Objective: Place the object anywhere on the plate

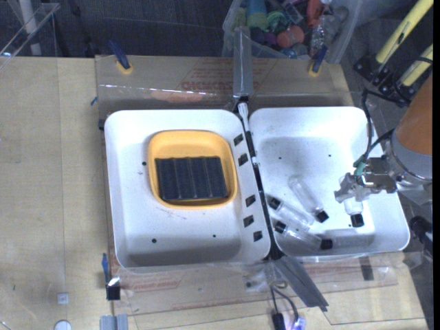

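Note:
A yellow plate [158, 150] with rounded corners lies in the left bin [127, 218]. A black ridged slab [191, 179] rests flat on it and covers most of its floor. In the right bin [309, 129] lie a few clear plastic tubes with black caps; one [304, 194] lies slanted in the middle and another [292, 220] lies nearer the front wall. My gripper [352, 192] hangs low over the right side of the right bin, to the right of the clear tubes. A black cap [357, 220] sits just below it.
A divider with black clips [249, 184] separates the two bins. A clear tub of colourful toys [289, 12] stands behind the bins. Cables [371, 143] trail along the right bin's far-right corner. Wooden bench top [48, 184] stretches to the left.

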You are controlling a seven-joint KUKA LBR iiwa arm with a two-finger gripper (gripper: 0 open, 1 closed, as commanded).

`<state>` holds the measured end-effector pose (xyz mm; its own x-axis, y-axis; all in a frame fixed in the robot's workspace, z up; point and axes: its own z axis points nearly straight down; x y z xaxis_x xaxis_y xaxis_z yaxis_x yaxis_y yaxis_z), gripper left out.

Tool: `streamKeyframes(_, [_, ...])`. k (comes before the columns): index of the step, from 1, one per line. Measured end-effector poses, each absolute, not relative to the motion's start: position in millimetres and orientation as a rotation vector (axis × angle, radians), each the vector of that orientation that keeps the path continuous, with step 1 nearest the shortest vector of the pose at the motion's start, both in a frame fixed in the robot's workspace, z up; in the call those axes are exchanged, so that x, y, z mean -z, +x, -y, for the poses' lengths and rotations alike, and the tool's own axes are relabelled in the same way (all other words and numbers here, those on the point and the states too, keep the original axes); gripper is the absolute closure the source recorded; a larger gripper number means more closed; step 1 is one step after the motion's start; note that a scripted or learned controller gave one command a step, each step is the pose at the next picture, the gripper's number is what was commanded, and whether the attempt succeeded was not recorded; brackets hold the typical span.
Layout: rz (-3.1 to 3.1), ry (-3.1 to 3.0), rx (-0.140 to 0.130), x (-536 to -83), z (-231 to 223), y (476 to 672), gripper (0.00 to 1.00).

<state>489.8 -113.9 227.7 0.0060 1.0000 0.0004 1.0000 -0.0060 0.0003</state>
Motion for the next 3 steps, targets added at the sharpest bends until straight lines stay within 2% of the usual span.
streamKeyframes(1, [2.215, -2.228, 0.001, -227.8, 114.0, 489.8, 0.0])
streamKeyframes(2, [2.153, -2.288, -0.001, -224.6, 184.4, 548.1, 0.0])
streamKeyframes(3, [2.462, -1.961, 0.001, -239.0, 212.9, 608.7, 0.0])
